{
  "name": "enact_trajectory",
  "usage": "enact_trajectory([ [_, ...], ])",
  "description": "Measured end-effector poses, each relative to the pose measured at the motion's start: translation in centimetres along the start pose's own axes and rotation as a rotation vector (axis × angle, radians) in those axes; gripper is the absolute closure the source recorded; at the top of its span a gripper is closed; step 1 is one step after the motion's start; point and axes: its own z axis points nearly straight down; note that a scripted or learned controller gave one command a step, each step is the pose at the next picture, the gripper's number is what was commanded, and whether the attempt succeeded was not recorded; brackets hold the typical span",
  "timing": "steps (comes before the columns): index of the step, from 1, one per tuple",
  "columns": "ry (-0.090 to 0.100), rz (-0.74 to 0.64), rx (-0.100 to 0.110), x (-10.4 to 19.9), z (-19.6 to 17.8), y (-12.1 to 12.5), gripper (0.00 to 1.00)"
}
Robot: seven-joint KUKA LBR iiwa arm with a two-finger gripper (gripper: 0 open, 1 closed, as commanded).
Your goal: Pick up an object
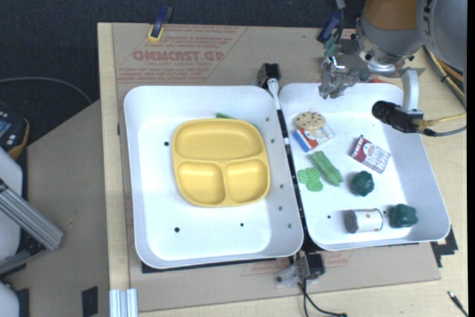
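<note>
**Overhead, the gripper hangs above the right bin's far edge**

Camera view: 2 white bins sit side by side on the bench. The left bin [145,182] holds a yellow divided tray [220,161] with 3 compartments, and a sliver of something green [225,116] peeks out behind its upper edge.

The right bin [423,167] carries the loose items: a round cookie-like piece [309,121] just above a small red, white and blue packet [311,136], a green pickle-like piece [326,167] beside a bright green lump [311,179], a red and white carton [369,154], a dark green ball [362,183], a white cylinder [362,220] and a dark green piece [402,215] near the bin's lower right corner.

At upper right, the gripper [335,83] hovers at the right bin's upper left rim, holding nothing; I cannot tell how wide it stands.
</note>
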Motion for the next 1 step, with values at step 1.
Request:
enact_trajectory([
  [1,0.001,-0.002,0.0,5.19,-0.83,-1.43,1.0],
])
